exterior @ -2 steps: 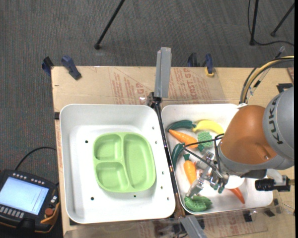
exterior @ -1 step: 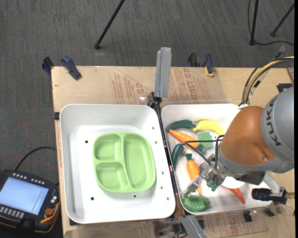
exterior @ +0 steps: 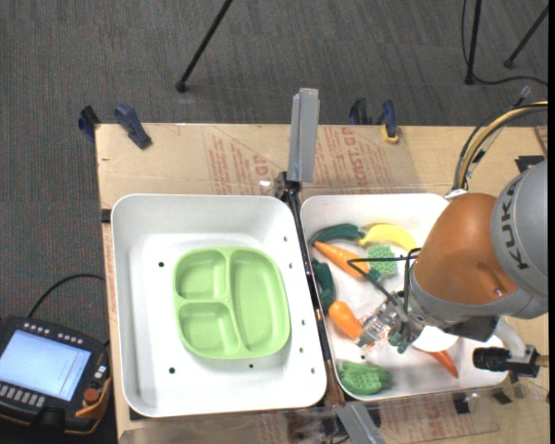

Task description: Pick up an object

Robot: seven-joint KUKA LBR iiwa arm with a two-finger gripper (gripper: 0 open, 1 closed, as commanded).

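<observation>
The right bin [exterior: 425,202] holds several toy foods: a yellow banana [exterior: 390,237], a long orange carrot [exterior: 338,257], a dark green pepper [exterior: 338,233], a leafy green piece [exterior: 381,256], a dark green cucumber [exterior: 324,285], a short orange piece [exterior: 345,319], a green bumpy piece [exterior: 364,376] and an orange bit [exterior: 446,363]. My gripper [exterior: 386,330] hangs low over the bin's middle, just right of the short orange piece and above the green bumpy piece. The arm's orange band hides the bin's right part.
The left bin [exterior: 139,248] carries a light green divided plate [exterior: 231,302]. A grey post [exterior: 303,137] stands behind the bins' shared wall. Blue clamps [exterior: 129,123] grip the bench's back edge. A teach pendant [exterior: 42,370] lies at the lower left.
</observation>
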